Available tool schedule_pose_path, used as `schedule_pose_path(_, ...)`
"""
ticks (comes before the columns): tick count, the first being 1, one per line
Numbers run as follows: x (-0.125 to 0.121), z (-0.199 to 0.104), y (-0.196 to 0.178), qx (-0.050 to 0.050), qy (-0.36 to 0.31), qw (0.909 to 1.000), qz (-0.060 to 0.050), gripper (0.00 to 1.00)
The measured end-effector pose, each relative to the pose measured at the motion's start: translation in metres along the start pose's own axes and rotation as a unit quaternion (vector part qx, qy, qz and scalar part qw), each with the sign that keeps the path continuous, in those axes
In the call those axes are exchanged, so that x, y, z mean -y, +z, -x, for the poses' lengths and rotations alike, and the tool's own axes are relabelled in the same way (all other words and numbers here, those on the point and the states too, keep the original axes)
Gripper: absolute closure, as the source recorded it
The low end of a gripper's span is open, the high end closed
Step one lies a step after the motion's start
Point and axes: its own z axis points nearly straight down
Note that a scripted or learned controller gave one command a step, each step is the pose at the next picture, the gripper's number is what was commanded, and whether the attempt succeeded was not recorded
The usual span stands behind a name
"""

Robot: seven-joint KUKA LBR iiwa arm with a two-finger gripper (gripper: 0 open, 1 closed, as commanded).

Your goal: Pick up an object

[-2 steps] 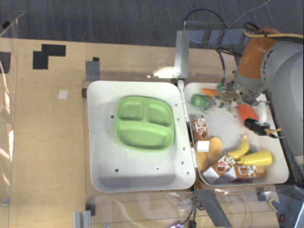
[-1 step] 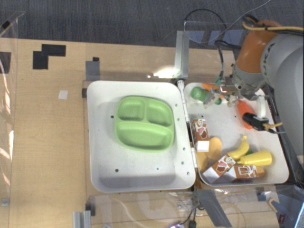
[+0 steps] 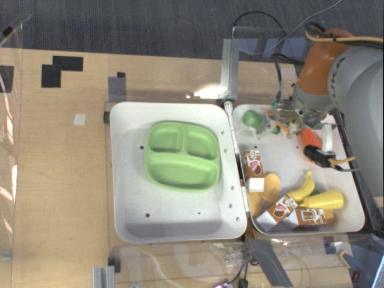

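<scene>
**Pincer hanging over back of right bin, nothing lifted yet**

Nearest candidate: a small green lump (image 3: 253,120), lying loose on the floor of the right bin (image 3: 288,161) at its back corner, close to the dividing wall. It is sitting apart from the other items, which is probably making it the easiest pick. This is a judgement, since the task names no particular object.

The pincer (image 3: 283,123) is hovering just beside the lump, on its right, low over the bin's back end. Wires and small coloured fittings are cluttering the tip, so I cannot tell how wide it is standing, nor whether it is touching anything. Nothing is showing as held.

The arm (image 3: 354,83) is reaching in from the right, orange band uppermost, wrist bending down into the bin.

The rest of the right bin is crowding toward the front: a banana (image 3: 303,188) resting against a yellow bottle (image 3: 324,200), brown cartons (image 3: 300,213) leaning along the front wall, another carton (image 3: 253,162) by the divider, and a white cube (image 3: 256,185) just below it.

The left bin (image 3: 129,161) is carrying a green divided plate (image 3: 182,156), lying flat at centre, well apart from the pincer. Both bins are sitting side by side on the counter (image 3: 60,161).
</scene>
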Motion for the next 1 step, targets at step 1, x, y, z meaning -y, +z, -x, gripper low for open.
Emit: schedule_pose_path(1, -0.0019, -0.025, -0.0162, 0.002, 0.018, 0.9998, 0.006, 0.0)
